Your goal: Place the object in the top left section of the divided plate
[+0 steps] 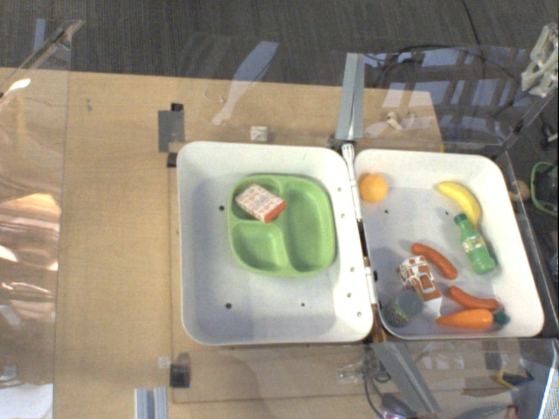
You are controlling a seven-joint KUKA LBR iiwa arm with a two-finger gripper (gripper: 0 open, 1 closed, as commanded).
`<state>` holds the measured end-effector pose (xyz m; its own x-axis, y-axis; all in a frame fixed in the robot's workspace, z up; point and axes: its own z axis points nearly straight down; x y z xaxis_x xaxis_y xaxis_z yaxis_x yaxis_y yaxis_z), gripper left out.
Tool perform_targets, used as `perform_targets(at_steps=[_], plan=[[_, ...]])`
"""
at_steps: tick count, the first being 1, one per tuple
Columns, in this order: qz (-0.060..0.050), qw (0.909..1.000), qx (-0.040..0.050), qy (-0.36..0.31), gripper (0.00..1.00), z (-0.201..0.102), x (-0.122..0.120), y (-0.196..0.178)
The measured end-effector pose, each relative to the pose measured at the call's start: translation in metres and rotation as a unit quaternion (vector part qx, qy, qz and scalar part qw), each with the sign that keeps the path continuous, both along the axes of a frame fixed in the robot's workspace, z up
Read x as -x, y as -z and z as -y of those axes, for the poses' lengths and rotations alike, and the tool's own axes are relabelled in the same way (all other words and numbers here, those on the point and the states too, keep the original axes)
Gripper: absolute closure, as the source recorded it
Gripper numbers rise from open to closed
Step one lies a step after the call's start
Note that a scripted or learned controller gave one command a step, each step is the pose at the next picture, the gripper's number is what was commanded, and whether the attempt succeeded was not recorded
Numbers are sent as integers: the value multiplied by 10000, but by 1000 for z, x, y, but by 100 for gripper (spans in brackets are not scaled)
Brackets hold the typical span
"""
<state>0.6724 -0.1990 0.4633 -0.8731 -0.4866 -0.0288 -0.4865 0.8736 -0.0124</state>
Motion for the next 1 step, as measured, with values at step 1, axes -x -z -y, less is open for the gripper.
perform_targets(at_steps=[1], plan=[[49,10000,-7,-6,100,-2,-1,-13]])
